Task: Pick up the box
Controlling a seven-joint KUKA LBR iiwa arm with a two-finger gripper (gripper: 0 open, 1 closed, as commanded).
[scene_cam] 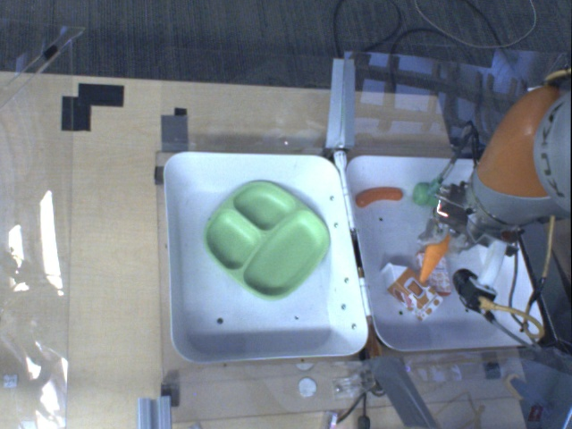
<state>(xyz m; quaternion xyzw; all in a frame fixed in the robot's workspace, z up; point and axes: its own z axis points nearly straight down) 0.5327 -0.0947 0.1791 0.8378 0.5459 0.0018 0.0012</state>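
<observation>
The box is small, printed orange and white, and lies flat in the right bin near its front middle. My gripper hangs over the right bin's middle right, under the grey wrist and orange band. It is up and to the right of the box, roughly above an orange carrot. The view shows nothing held in it. The wrist hides part of the bin's right side.
A red-orange sausage and a small green item lie at the back of the right bin. The left bin holds a green divided plate. A black and yellow cable trails by the right bin's front right.
</observation>
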